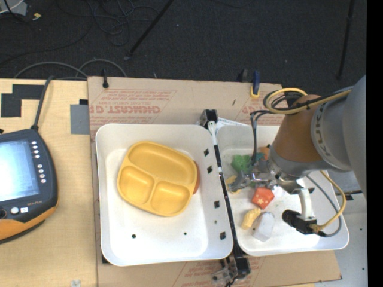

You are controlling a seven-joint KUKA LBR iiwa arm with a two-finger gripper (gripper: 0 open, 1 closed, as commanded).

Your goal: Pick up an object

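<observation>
My gripper (244, 179) is low in the right bin (335, 235), near its left wall, with the grey arm and orange band reaching in from the right. A green object (241, 161) lies just above the gripper, touching or nearly touching it. A red block (262, 197) sits right below the wrist. A yellow piece (249, 219) and a pale grey-white piece (264, 226) lie side by side toward the bin's front. Nothing can be seen held.
The left bin (114, 232) holds a yellow divided plate (157, 178) with an orange edge peeking out at its right. A black divider rail (218, 184) separates the bins. A teach pendant (21, 178) lies on the bench at far left.
</observation>
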